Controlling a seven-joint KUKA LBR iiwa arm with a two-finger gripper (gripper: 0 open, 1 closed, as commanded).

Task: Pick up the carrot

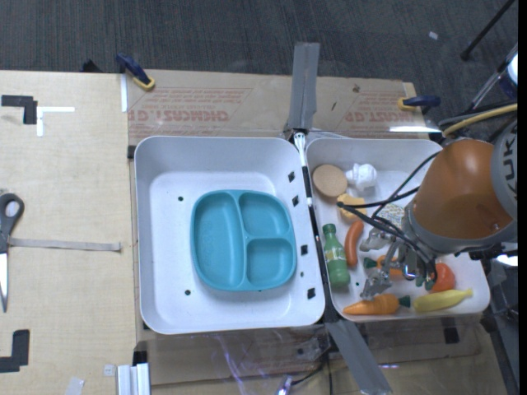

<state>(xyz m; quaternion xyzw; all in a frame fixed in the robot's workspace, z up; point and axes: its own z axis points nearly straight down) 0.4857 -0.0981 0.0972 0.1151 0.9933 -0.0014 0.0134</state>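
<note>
The carrot is orange with a small green end. It lies flat along the front wall of the right bin, pointing left. My gripper hangs over the middle of that bin, just above and slightly behind the carrot. The arm's orange band and cables hide part of the bin to the right. I see nothing held in the gripper.
In the right bin lie a green bottle, an orange-red sausage-shaped piece, a yellow banana, a red piece, a tan round piece and a white lump. The left bin holds a teal divided plate.
</note>
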